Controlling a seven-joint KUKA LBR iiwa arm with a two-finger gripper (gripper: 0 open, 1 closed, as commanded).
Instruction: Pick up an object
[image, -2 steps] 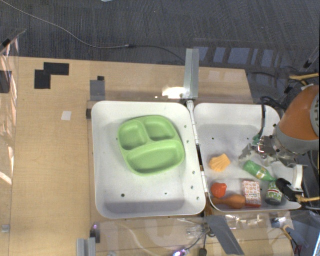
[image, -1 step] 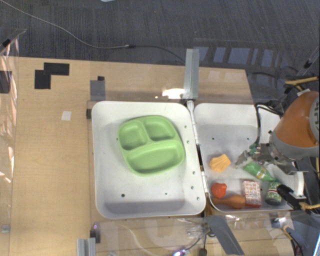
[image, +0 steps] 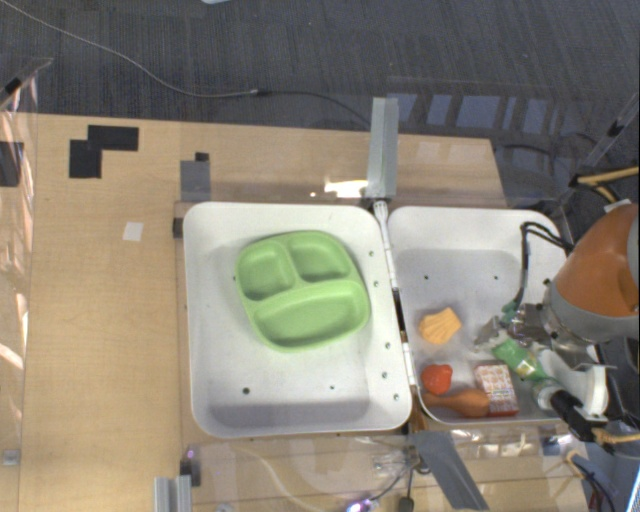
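Observation:
In the right bin (image: 455, 250), several small items lie near the front. A yellow-orange lump (image: 441, 325) sits left of centre. In front of it are a red round piece (image: 436, 377) and an orange elongated piece (image: 463, 402). A red and white box (image: 495, 388) lies beside them, and a green item (image: 520, 358) is just to its right. My gripper (image: 507, 329) hangs low over the bin's right side, right above the green item and to the right of the yellow-orange lump. Nothing is visibly held.
The left bin (image: 215, 300) holds a green divided plate (image: 300, 288). The arm's orange band (image: 603, 268) rises over the right bin's right wall. A metal post (image: 382, 150) stands behind the divider between the bins. Cables trail at the right edge.

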